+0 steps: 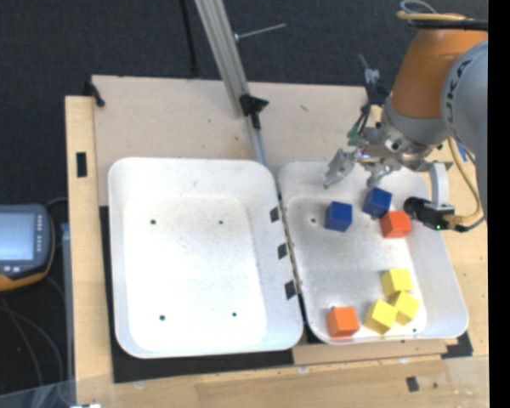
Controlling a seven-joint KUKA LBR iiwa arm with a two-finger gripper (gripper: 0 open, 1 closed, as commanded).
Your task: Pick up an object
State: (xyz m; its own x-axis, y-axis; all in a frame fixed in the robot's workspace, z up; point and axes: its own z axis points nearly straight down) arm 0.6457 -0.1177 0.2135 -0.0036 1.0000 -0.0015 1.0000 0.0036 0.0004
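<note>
Fingers [338, 168] spread open, gripping nothing, above right bin [310, 185] far edge | nearest blue cube [377, 201] just beside orange cube [395, 223] | I should descend straight, straddling blue cube only.

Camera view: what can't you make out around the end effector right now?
- End effector: fingertips blurred and small; grip state unclear.
- Blue cube beneath it: contact unreadable at this slant.
- Orange cube: right side crowded by a black fitting.
- Arm: cut off by the frame.
</note>
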